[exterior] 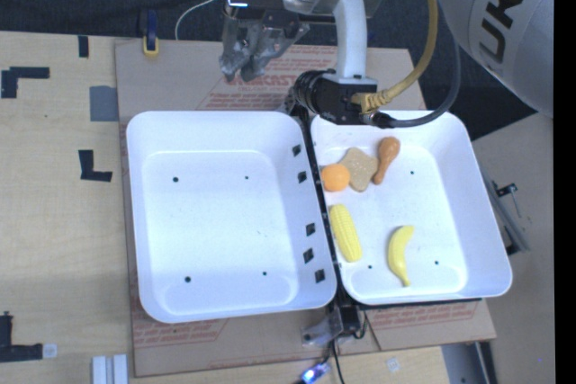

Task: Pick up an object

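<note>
Both bins, left (pixel 153 193) and right (pixel 468 193), look like smooth white plastic, slight sheen. Under them a matt brown cardboard sheet (pixel 180 76) with red print, on a pale wood-look bench (pixel 54 229), matt. Toy food looks like moulded plastic: banana (pixel 400 254) smooth yellow, semi-gloss; corn (pixel 345 232) at its 9 o'clock, ribbed; orange (pixel 335 179) smooth; drumstick (pixel 386 157) smooth tan; bread slice (pixel 358 167) duller beige. Gripper (pixel 252 58) looks like bare grey metal. Arm shell (pixel 513 4) is glossy grey.
</note>
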You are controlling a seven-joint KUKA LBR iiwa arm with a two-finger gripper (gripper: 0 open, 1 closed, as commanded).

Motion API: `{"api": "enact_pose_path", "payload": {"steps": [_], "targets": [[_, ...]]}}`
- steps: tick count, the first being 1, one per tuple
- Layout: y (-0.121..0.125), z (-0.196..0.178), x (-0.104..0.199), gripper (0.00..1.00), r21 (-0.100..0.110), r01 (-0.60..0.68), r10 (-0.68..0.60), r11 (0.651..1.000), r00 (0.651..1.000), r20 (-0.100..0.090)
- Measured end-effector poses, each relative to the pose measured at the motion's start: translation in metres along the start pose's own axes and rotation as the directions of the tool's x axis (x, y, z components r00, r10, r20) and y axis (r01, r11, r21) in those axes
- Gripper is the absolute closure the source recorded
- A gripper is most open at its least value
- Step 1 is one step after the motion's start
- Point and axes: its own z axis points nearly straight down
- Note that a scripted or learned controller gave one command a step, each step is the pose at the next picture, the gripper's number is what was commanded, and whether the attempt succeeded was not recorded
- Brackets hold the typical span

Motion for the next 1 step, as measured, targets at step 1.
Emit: {"api": "enact_pose_path", "payload": {"steps": [1], "targets": [[0.0001, -0.0043, 0.0011, 1.00, 0.010, 0.002, -0.002, 1.000, 1.000, 0.005]]}}
